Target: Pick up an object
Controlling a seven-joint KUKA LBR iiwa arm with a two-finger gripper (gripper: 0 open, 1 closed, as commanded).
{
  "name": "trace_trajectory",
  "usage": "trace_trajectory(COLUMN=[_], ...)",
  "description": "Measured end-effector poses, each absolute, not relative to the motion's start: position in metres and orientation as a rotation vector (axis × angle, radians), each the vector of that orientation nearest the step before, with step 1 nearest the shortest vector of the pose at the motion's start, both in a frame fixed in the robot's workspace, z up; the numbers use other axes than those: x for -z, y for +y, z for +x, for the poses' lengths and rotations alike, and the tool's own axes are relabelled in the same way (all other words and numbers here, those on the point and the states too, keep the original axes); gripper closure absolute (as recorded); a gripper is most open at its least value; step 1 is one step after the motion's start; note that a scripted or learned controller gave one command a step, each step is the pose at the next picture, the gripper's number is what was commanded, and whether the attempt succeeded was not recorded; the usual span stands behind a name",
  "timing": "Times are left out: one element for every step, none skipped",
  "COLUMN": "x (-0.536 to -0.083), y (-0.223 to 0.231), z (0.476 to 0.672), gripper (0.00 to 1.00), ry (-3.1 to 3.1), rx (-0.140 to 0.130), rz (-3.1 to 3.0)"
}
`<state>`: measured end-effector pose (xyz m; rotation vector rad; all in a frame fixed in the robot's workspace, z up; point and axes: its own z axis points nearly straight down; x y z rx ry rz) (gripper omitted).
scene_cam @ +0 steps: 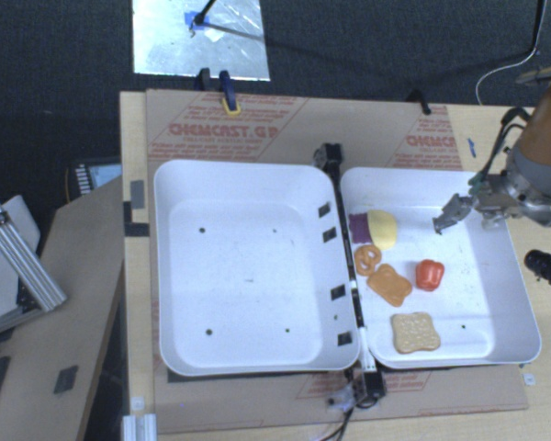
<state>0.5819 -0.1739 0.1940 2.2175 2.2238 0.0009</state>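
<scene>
- The two shallow white plastic bins sit side by side on the brown cardboard-covered surface (pixel 285 122); the left bin (pixel 179 186) and the right bin (pixel 510 324) meet at a black hinged divider (pixel 342 255) running down the middle.
- In the right bin, the objects cluster toward the divider side, leaving bare floor along the far-right wall and the upper right corner.
- A pale yellow rounded toy food piece (pixel 382 228) lies near the top, touching a small purple block (pixel 358 226) beside the divider.
- Just below is an orange pretzel-shaped piece (pixel 367 258), next to an orange flat slab (pixel 390 285).
- A red toy pepper (pixel 429 275) sits apart to the right of the slab.
- A tan square cracker (pixel 414 332) lies near the front rim.
- The grey arm with its orange band (pixel 544 141) reaches in over the right rim, wrist angled down and leftward.
- The end effector (pixel 448 217) hangs over the upper right part of the right bin, with nothing seen between its fingers; whether they are spread or pressed together cannot be told.
</scene>
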Motion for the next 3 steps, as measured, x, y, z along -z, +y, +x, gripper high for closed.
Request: trace_trajectory(x=[-0.08,-0.1,-0.232], y=[-0.094,-0.101,-0.037], z=[0.653,0.655,0.6], gripper=[0.0,1.0,1.0], ry=[2.234,2.219,2.228], rx=[-0.009,-0.014,-0.016], rz=[2.207,2.206,2.206])
